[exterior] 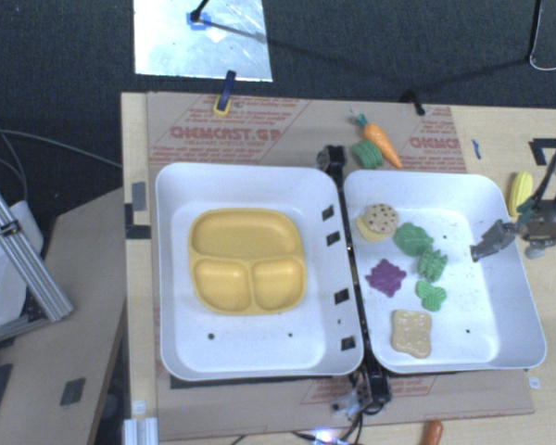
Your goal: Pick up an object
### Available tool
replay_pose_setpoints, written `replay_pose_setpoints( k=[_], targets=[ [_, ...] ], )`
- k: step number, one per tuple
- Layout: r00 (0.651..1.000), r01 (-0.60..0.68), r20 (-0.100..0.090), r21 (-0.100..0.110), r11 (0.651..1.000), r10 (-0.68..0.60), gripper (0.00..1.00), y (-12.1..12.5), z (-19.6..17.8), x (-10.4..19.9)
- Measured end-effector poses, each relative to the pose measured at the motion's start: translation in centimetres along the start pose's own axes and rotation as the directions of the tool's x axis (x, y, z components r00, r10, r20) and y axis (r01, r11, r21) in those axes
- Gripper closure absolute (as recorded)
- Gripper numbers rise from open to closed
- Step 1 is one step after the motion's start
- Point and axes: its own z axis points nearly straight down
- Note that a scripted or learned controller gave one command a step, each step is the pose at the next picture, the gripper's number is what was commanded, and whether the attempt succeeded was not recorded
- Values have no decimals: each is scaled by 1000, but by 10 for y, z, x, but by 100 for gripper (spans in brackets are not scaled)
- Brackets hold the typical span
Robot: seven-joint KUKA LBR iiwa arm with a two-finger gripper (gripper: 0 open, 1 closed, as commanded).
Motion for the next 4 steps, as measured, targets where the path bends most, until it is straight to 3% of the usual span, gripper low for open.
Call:
replay_pose_setpoints(
  k=[1,2,3,4],
  targets=[
    [1000,6,-6,12,1000,-6,0,37,174,59],
    [1000,-2,-2,3,1000,2,0,-13,194,83],
    [1000,-2,-2,-1,1000,2,100,-10,183,82],
    [1000,9,-2,-6,1000,-9,100,-9,89,166]
  ],
)
